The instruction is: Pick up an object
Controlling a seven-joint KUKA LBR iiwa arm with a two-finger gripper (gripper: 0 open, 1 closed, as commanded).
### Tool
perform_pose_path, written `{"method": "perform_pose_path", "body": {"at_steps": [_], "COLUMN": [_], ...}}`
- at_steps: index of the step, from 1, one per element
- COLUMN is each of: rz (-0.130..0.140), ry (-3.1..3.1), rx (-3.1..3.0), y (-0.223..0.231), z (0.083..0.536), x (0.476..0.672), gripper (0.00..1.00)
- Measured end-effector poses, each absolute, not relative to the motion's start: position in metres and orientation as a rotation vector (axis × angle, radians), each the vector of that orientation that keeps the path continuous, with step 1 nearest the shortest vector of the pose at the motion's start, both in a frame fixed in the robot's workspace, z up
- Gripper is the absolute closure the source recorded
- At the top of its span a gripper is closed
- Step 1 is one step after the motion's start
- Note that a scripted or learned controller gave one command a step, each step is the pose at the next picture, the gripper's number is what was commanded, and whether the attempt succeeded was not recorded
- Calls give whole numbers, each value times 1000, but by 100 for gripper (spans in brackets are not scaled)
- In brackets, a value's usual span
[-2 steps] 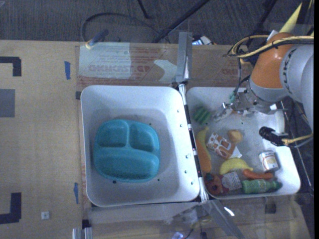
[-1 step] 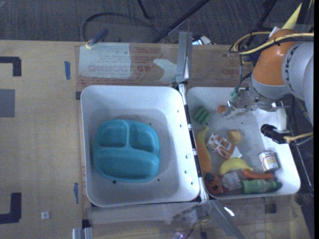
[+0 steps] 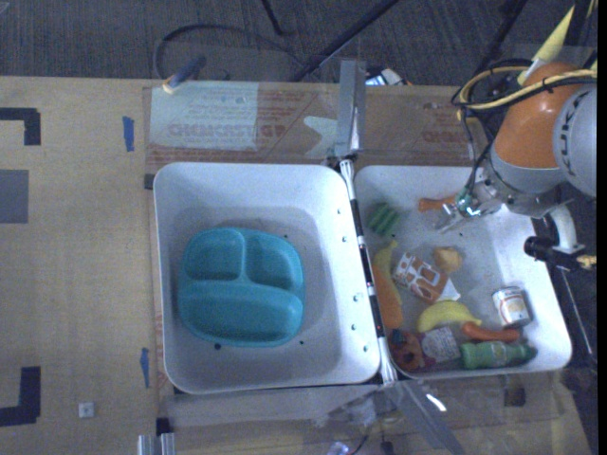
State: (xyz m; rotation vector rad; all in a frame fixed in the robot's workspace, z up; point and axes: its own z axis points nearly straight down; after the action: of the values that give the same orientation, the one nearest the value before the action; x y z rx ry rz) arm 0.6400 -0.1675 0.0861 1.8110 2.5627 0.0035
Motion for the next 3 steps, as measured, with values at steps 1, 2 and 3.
{"method": "perform_pose_path", "body": {"at_steps": [1, 2, 3], "rz": [-1, -1, 1], "ry": [2415, 2416, 2466], "rx": [2006, 2006, 1943], "y": [-176, -176, -188], "z": [226, 226, 94], "x": [631, 631, 651], "gripper": [100, 0, 0]}}
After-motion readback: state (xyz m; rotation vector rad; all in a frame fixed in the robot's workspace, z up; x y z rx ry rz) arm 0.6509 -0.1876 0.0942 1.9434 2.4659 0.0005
